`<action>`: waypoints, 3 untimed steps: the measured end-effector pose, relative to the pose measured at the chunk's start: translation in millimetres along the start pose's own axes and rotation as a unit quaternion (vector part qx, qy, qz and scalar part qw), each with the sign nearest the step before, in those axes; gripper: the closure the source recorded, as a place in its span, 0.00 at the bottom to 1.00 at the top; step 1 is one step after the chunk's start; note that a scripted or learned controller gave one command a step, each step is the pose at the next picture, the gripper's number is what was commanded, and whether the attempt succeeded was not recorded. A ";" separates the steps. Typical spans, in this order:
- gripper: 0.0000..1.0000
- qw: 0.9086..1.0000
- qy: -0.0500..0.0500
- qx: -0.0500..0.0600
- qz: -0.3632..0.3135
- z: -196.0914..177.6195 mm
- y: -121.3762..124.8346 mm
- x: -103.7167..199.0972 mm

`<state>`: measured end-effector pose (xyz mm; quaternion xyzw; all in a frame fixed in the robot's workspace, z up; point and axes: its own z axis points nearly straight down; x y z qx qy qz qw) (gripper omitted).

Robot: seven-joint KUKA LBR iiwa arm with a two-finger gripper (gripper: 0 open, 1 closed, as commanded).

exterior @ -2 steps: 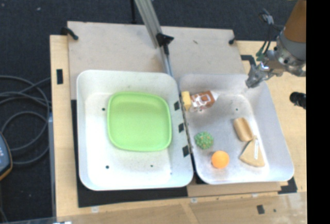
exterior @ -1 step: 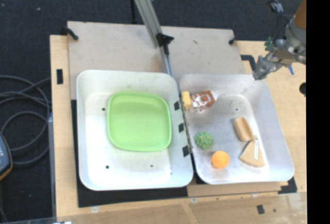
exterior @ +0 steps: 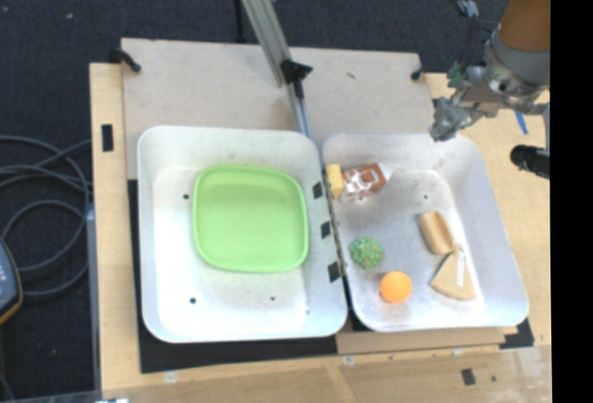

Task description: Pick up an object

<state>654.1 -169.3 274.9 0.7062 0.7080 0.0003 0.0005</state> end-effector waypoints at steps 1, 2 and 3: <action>1.00 1.000 0.000 0.000 0.000 7.7 -3.6 46.4; 1.00 1.000 0.000 0.000 -0.001 12.2 -5.2 104.7; 1.00 1.000 0.000 0.001 0.000 25.0 -3.9 156.6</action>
